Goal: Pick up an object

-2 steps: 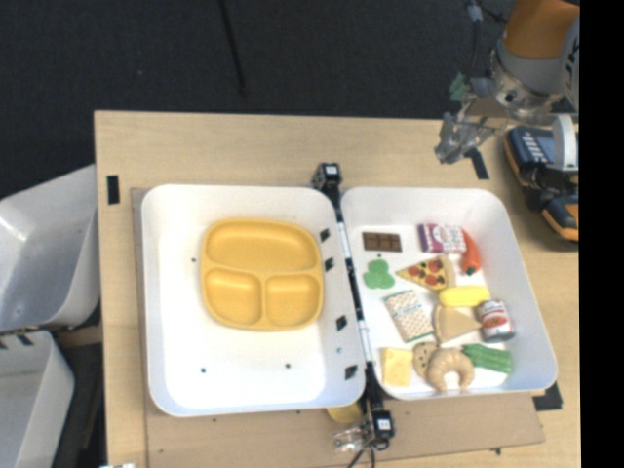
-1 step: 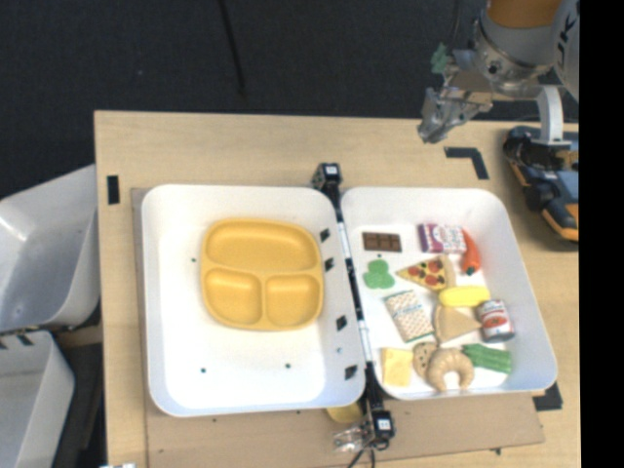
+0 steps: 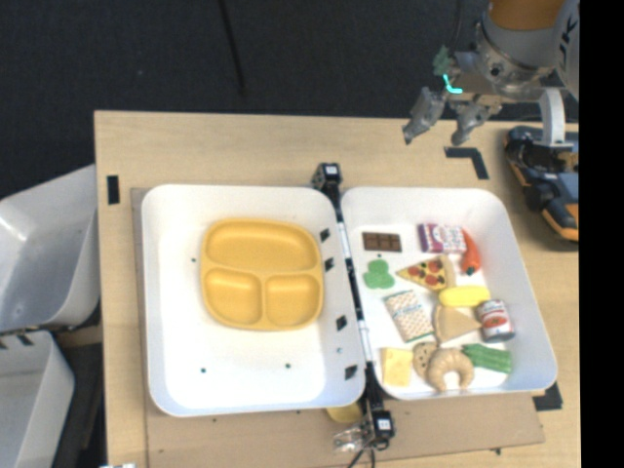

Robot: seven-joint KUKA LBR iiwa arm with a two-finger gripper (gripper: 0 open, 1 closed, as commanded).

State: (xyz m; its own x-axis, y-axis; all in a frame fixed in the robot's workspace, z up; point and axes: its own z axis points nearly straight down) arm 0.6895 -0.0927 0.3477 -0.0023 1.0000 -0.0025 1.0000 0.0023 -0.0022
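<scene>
My gripper hangs high above the bench's far edge, beyond the right bin, with its fingers spread and nothing between them. In the right bin lie several toy foods: a chocolate bar, a purple box, a pizza slice, a green leaf piece, a cracker, a yellow banana piece, a small can, a croissant, a cheese square and a green vegetable.
The left bin holds a yellow divided plate. A black and orange device sits on the bench at the far right. A white object stands off the bench to the left.
</scene>
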